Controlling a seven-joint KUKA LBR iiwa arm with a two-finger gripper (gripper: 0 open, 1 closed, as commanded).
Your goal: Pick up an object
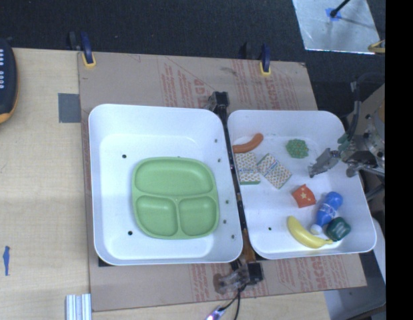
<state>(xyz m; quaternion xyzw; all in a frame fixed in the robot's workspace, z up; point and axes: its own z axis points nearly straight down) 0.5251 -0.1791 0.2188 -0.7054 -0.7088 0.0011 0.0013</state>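
The right bin (pixel 259 242) holds several small objects: an orange sausage (pixel 248 143), a green knobbly piece (pixel 297 148), two patterned packets (pixel 247 172) (pixel 275 171), a red block (pixel 303 195), a blue bottle (pixel 329 208), a dark green cap-like object (pixel 338 229) and a yellow banana (pixel 307 235). My gripper (pixel 336 164) hangs over the right bin's right side, above and to the right of the red block. It is open, with one grey finger (pixel 321 162) pointing left and nothing between the fingers.
The left bin (pixel 106 179) holds a green divided plate (pixel 174 197). Clamps sit at the bench's far edge (pixel 265 59) and between the bins at the front (pixel 236 279). A dark device (pixel 1 79) lies at the far left.
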